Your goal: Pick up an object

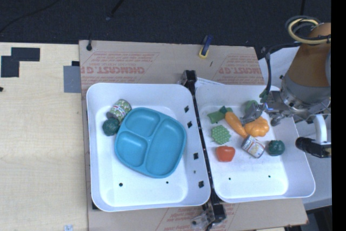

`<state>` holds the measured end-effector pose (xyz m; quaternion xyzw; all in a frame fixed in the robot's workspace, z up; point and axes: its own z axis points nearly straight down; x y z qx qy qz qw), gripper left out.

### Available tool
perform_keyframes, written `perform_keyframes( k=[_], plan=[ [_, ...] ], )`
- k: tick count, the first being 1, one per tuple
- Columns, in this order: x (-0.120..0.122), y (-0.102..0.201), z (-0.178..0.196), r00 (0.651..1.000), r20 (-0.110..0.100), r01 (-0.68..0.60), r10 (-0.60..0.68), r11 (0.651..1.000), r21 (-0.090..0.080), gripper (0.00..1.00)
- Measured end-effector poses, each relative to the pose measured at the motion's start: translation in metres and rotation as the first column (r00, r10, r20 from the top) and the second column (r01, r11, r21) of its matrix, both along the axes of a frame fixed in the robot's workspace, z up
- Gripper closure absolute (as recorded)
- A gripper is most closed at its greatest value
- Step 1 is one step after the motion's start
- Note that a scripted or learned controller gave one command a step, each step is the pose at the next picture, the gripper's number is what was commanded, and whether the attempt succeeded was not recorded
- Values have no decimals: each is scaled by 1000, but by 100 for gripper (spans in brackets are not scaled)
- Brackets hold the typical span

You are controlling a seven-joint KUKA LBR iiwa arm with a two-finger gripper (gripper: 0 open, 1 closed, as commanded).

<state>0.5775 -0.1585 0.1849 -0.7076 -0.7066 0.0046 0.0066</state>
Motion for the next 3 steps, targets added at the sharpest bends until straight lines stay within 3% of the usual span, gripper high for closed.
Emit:
perform_keyframes(
  k=[1, 3],
  plan=[
    [3, 0, 8, 1000, 15, -2, 2, 1000, -3, 0],
    [-2, 4, -100, 1000, 10, -2, 2, 1000, -1, 0]
  ],
)
